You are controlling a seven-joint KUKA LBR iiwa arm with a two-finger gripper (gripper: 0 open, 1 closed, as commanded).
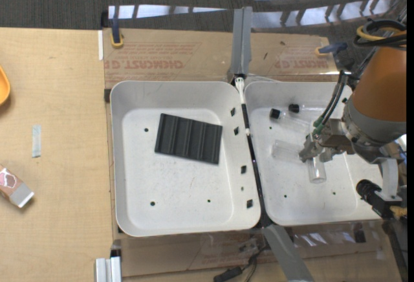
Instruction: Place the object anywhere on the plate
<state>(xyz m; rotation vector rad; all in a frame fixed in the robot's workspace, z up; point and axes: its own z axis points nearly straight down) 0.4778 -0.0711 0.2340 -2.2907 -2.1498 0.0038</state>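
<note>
pincer [315, 159]: low in the right bin [284, 209], maybe closed on a clear tube [316, 173], can't tell | dark plate [189, 138]: left bin [129, 209], left of pincer | tip: lift straight, carry left slowly, lower gently onto plate

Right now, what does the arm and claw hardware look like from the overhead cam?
The arm is grey with a broad, rounded orange band above the wrist. Dark cables, one of them green, run down its side toward the claw, and yellow and black cable loops sit near its upper end. The claw is a small grey metal assembly. No markings can be made out on either.
</note>
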